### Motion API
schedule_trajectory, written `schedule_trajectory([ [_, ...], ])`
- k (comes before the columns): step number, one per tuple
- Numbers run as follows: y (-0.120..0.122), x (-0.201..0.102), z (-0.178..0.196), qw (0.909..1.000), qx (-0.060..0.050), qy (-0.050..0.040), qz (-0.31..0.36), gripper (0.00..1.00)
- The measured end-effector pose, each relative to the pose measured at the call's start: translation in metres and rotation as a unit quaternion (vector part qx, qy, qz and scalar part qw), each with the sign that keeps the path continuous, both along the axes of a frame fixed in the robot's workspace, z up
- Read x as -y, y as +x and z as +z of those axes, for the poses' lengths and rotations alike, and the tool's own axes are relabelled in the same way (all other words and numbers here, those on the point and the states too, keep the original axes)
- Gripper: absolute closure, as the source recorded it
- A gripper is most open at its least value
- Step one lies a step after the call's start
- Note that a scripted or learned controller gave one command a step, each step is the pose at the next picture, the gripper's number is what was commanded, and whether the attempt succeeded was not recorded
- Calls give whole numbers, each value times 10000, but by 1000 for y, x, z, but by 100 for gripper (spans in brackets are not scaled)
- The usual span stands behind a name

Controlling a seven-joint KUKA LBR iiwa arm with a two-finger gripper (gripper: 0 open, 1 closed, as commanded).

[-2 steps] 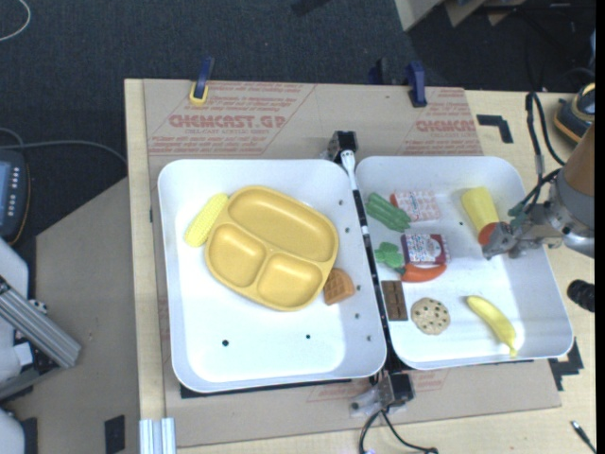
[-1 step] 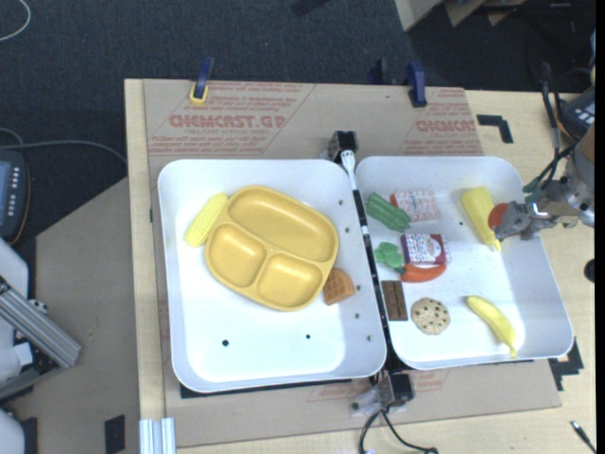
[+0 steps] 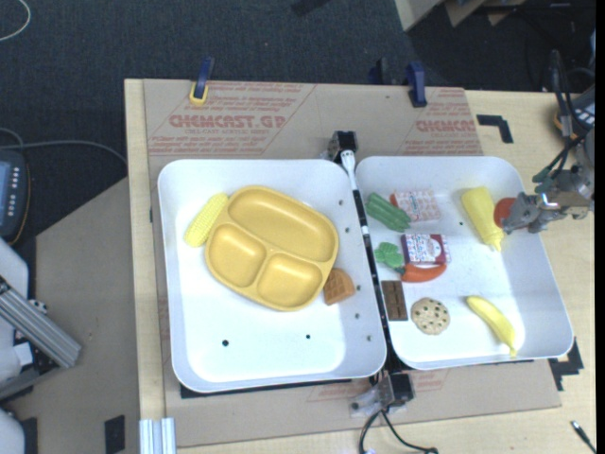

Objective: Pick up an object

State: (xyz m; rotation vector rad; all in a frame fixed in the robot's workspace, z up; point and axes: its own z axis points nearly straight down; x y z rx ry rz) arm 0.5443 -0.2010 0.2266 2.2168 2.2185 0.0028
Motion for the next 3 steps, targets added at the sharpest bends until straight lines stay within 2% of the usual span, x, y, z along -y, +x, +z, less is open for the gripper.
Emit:
schedule_trajectory([
  [2,26,-105,9,10000,-23,17,22,100],
  [3,56,-154,11,10000,-4,18,29,100],
])
